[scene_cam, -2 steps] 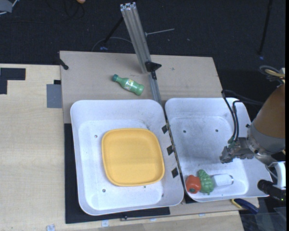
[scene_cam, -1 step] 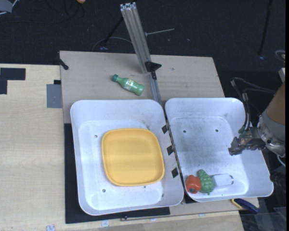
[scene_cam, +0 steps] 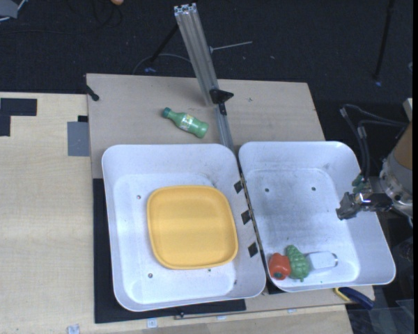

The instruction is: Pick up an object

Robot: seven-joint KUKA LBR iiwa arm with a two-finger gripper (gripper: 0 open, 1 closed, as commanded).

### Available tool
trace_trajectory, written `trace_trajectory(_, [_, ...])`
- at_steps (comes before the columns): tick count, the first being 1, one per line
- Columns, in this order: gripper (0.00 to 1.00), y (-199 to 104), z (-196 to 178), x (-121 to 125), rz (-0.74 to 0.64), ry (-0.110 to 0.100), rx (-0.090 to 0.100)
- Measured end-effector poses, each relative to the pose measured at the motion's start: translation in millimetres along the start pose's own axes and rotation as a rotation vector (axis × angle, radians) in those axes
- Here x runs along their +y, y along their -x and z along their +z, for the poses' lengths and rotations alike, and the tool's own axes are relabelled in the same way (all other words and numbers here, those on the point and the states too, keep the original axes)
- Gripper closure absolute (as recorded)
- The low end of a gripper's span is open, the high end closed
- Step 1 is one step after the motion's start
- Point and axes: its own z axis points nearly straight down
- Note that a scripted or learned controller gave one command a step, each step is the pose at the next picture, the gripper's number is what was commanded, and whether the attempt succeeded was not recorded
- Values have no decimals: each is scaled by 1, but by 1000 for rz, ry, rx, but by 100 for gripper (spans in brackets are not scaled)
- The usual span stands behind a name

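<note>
A yellow square plate (scene_cam: 192, 226) lies flat in the left bin (scene_cam: 118, 186). In the right bin (scene_cam: 299, 165), near its front edge, sit a red tomato-like piece (scene_cam: 279, 266), a green bumpy piece (scene_cam: 299, 263) touching it, and a small white object (scene_cam: 322, 261) just to their right. My gripper (scene_cam: 350, 208) hangs over the right bin's right side, well behind and to the right of those pieces. Nothing is visible between its fingers.
A green bottle (scene_cam: 185, 122) lies on its side on the bench behind the left bin. A slanted aluminium post (scene_cam: 202, 54) rises behind the gap between the bins. Black clips (scene_cam: 245, 216) line the wall between the bins.
</note>
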Motion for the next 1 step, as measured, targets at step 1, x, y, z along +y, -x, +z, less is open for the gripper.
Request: trace_trajectory(1, [100, -48, 10, 21, -4, -3, 1])
